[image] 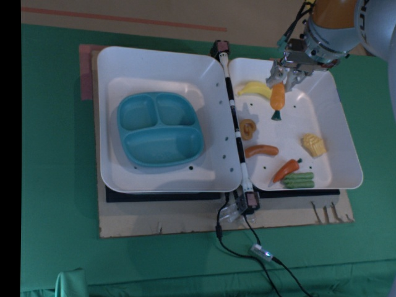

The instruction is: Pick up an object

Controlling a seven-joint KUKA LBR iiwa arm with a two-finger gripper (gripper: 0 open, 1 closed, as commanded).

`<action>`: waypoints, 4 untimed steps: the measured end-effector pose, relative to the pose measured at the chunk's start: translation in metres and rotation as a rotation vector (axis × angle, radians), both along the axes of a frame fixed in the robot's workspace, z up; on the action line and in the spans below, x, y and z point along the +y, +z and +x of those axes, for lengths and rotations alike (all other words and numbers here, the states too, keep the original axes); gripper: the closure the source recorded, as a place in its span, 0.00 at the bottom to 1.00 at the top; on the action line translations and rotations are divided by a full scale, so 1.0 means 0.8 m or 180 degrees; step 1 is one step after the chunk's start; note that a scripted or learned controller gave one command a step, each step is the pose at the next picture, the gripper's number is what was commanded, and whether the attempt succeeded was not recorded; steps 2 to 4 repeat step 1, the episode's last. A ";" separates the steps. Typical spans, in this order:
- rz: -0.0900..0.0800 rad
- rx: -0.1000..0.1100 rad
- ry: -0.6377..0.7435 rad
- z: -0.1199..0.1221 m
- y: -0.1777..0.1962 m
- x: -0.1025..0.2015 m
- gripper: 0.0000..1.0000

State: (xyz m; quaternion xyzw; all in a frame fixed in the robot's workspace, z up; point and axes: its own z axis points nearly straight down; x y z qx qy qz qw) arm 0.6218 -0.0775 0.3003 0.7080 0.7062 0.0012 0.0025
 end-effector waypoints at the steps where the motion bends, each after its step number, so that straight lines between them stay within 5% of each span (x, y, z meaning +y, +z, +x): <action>1: -0.0002 -0.0001 -0.0004 -0.009 0.099 -0.024 1.00; 4: -0.0002 -0.0001 -0.0004 -0.009 0.099 -0.024 1.00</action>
